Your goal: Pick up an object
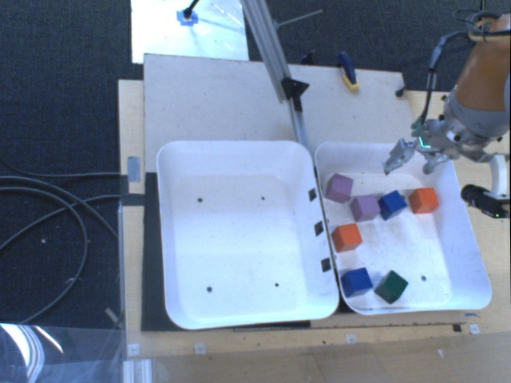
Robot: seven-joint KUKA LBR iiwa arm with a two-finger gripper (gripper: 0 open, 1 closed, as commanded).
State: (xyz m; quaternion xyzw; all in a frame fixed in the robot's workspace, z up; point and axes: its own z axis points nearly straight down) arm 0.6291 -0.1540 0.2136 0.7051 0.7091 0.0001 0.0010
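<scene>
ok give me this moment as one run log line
gripper: open, above right bin far edge, holding nothing | nearest: orange block, blue block | phase: pre-grasp

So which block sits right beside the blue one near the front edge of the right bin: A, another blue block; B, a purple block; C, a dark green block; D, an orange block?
C: in the right bin, the dark green block lies just to the right of the front blue block, while the orange and purple ones sit farther back.
</scene>
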